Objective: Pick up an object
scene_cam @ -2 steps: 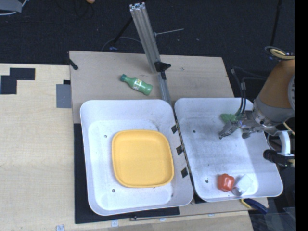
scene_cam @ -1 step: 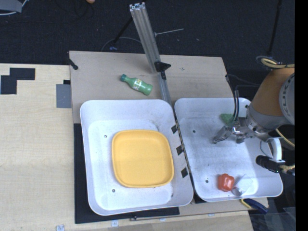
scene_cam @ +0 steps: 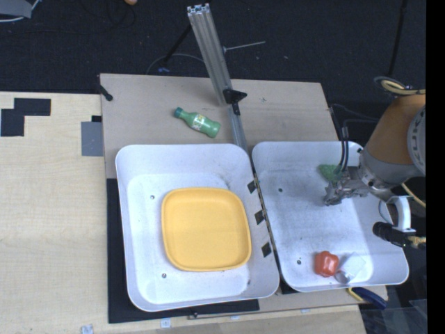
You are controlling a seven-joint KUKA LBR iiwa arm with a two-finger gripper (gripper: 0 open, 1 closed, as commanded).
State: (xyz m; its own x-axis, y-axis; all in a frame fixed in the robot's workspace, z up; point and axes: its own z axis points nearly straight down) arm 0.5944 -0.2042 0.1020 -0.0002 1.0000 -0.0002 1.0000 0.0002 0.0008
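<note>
My gripper (scene_cam: 336, 192) is low inside the right bin (scene_cam: 299, 218), near its upper right part. A small green object (scene_cam: 327, 169) lies just behind and to the left of it, close to or touching the gripper; I cannot tell which. A red object (scene_cam: 325, 263) rests near the bin's front edge, with a pale clear item (scene_cam: 349, 270) beside it on the right. The grey arm with its orange band (scene_cam: 393, 134) comes in from the right.
A square yellow plate (scene_cam: 206, 228) lies flat in the left bin (scene_cam: 132, 179). A green bottle (scene_cam: 198, 122) lies on the bench behind the bins. A slanted aluminium bar (scene_cam: 214, 47) stands at the back, between the two bins.
</note>
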